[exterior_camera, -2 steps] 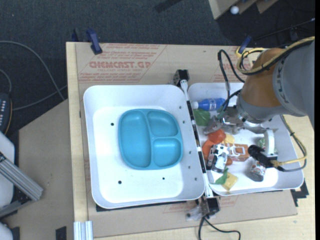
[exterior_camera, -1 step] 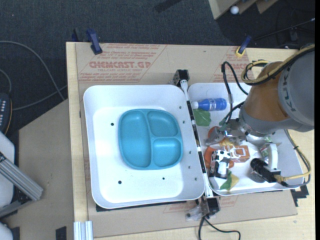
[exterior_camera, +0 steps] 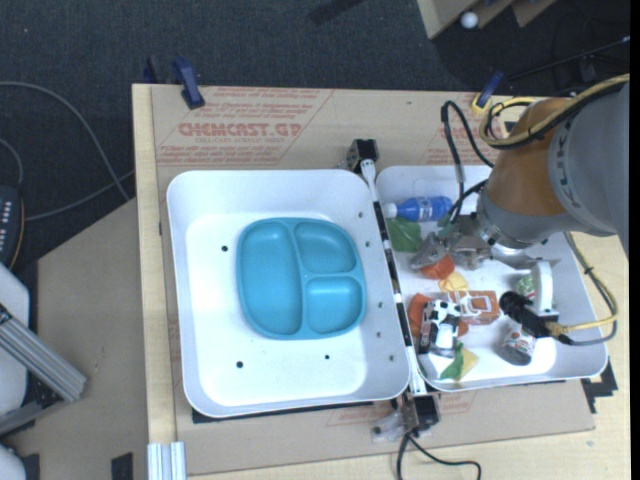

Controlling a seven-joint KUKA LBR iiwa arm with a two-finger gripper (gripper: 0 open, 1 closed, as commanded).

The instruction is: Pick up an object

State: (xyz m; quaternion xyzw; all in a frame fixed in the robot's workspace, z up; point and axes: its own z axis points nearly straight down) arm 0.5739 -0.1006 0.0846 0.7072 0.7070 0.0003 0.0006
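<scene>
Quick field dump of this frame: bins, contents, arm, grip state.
left bin: holds a blue divided tray
right bin: cluttered with small items
items seen: blue bottle, green piece, orange piece, black-and-white toy
arm: reaching in from the right, over the right bin
gripper: low among the items near the orange piece
grip state: cannot tell

Two white bins [exterior_camera: 200, 268]; one blue tray [exterior_camera: 298, 276]; one bottle [exterior_camera: 418, 208]

Glossy white plastic bins [exterior_camera: 200, 368]; blue tray [exterior_camera: 300, 276] looks matt plastic.
</scene>
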